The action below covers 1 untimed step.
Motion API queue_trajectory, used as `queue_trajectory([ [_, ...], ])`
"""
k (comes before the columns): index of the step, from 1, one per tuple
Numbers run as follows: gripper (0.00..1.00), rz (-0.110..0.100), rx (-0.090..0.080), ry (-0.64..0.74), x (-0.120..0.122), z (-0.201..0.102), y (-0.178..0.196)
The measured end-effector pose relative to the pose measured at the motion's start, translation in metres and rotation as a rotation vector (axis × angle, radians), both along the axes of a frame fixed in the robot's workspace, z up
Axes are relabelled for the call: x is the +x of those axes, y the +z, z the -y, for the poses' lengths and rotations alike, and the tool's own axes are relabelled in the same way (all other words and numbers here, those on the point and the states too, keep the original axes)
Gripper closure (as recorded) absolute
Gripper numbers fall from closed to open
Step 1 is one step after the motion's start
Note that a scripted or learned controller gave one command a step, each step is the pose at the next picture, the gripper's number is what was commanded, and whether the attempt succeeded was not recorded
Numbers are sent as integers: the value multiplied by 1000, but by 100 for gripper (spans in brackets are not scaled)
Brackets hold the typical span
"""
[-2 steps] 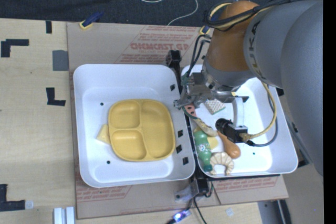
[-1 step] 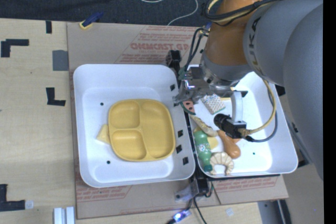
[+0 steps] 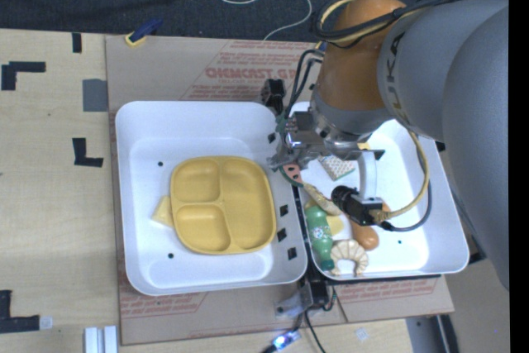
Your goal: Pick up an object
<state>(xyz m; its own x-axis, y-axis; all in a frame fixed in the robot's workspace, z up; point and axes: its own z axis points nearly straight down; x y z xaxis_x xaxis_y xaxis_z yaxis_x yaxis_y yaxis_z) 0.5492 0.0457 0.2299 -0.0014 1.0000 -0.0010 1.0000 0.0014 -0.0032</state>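
Now we hang our claw (image 3: 291,155) over the right bin (image 3: 430,260), at its ten o'clock corner, its spread unreadable, judging ourselves mid-approach: next we must drop onto the small objects (image 3: 335,240) clustered toward six o'clock.

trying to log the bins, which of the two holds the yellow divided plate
The left bin holds the yellow divided plate; the right bin holds small items under the arm.
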Motion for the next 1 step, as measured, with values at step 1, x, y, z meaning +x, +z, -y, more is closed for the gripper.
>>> queue_trajectory([
  [1, 100, 0, -1, -2, 8, 13, -15],
])
